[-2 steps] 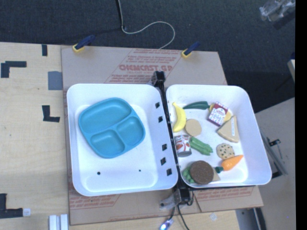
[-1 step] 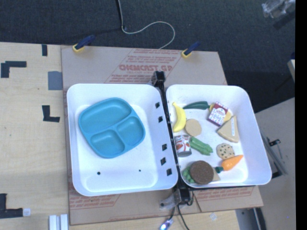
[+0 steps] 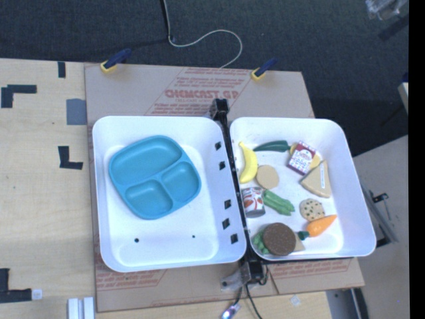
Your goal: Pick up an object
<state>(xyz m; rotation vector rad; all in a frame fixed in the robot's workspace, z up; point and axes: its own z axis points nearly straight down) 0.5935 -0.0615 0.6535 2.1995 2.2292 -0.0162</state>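
The right bin (image 3: 348, 178) holds several toy foods. Among them are a yellow banana (image 3: 247, 163), a green pepper (image 3: 271, 146), a red and white box (image 3: 301, 157), a tan wedge (image 3: 319, 180) and a tan disc (image 3: 267, 177). Lower down lie a small can (image 3: 253, 201), a green pickle (image 3: 278, 203), a cookie (image 3: 311, 209), an orange carrot (image 3: 321, 225) and a brown round patty (image 3: 279, 238). A blurred pale grey shape at the top right edge looks like my gripper (image 3: 388, 2), far above and behind the bins.
The left bin (image 3: 113, 244) holds a blue divided plate (image 3: 155, 176). A black divider strip (image 3: 229, 185) joins the bins. Both sit on a cardboard sheet (image 3: 192, 92) held by clamps, and a cable (image 3: 199, 42) runs behind them.
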